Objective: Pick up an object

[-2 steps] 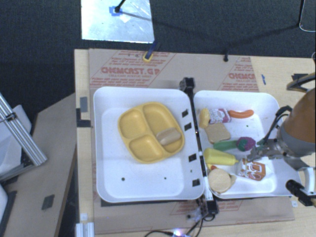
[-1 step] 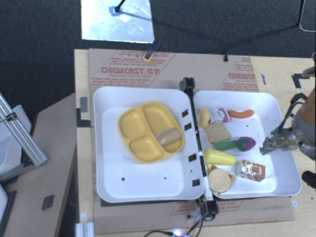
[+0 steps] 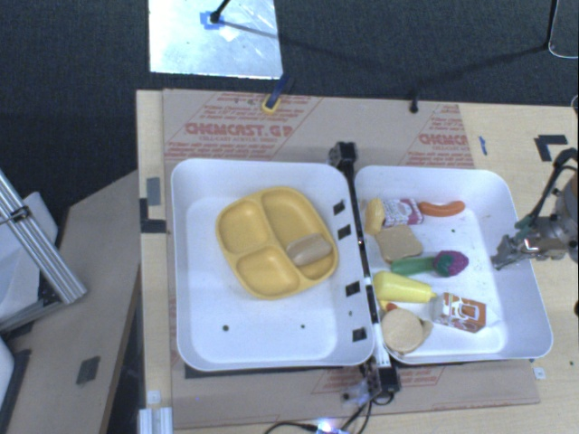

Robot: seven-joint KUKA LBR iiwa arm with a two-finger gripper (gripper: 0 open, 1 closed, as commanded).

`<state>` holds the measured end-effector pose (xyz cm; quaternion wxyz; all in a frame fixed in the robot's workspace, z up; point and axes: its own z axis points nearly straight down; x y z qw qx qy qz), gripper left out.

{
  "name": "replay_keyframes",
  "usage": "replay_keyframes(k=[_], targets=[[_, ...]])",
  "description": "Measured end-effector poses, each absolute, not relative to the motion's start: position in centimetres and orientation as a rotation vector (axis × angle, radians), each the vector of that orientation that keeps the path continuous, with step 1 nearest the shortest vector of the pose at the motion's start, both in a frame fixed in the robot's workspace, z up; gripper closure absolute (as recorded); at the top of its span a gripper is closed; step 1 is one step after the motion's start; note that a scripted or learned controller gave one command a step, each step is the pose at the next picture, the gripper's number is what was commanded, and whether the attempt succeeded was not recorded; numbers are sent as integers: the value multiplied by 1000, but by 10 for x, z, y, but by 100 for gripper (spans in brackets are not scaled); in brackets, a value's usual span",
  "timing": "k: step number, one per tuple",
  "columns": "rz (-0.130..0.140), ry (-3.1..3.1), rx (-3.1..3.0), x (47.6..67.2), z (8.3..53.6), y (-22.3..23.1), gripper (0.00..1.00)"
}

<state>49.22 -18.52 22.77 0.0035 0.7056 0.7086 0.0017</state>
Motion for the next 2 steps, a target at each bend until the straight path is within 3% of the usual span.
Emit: replay_keyframes(k=[1,2], targets=[[5,2230,2208,514,228,-137,100],[6,2230,2208,556,222,-91,100]])
